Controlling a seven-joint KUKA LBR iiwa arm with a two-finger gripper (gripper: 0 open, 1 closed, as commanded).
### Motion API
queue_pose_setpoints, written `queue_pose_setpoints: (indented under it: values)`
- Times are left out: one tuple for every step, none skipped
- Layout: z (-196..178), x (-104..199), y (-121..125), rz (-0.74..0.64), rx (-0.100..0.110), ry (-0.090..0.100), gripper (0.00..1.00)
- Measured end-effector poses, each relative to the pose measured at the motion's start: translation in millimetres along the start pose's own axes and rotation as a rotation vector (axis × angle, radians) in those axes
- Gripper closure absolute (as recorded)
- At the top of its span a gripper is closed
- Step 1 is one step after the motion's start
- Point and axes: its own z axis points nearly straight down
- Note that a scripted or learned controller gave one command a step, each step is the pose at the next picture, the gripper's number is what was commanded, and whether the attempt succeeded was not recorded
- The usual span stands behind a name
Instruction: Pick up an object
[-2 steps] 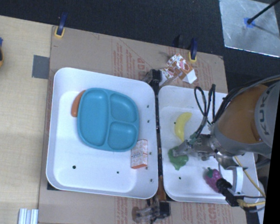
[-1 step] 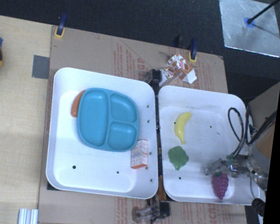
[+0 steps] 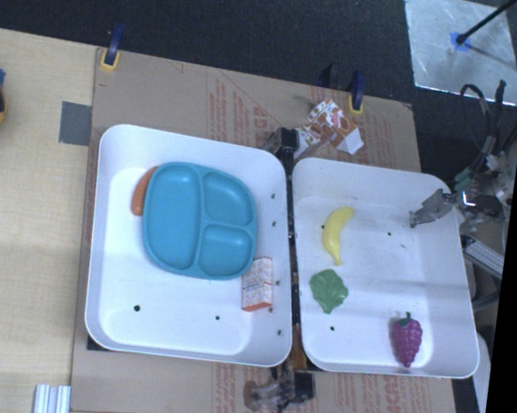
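- The left bin (image 3: pixel 103 313) is taken up at its centre by a blue divided plate (image 3: pixel 200 220); an orange object (image 3: pixel 138 192) is tucked beside the plate's left edge.
- In the right bin (image 3: pixel 448 273), a banana (image 3: pixel 335 232), a green leaf (image 3: pixel 328 289) and purple grapes (image 3: pixel 405 339) are spread apart.
- A small packet (image 3: pixel 259 284) is seen by the left bin's right edge.
- The gripper (image 3: pixel 428 214) is seen over the right bin's top right corner; its grip cannot be told.

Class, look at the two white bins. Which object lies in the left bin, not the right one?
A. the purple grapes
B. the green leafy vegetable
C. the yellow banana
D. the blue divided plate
D: the blue divided plate sits in the left bin, while the banana, grapes and green vegetable all lie in the right bin.
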Motion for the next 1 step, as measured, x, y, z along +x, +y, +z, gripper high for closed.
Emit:
queue_pose_setpoints:
  values:
    - [-21.2, -0.2, -114.8, 0.001, 0.004, 0.001, 0.00]
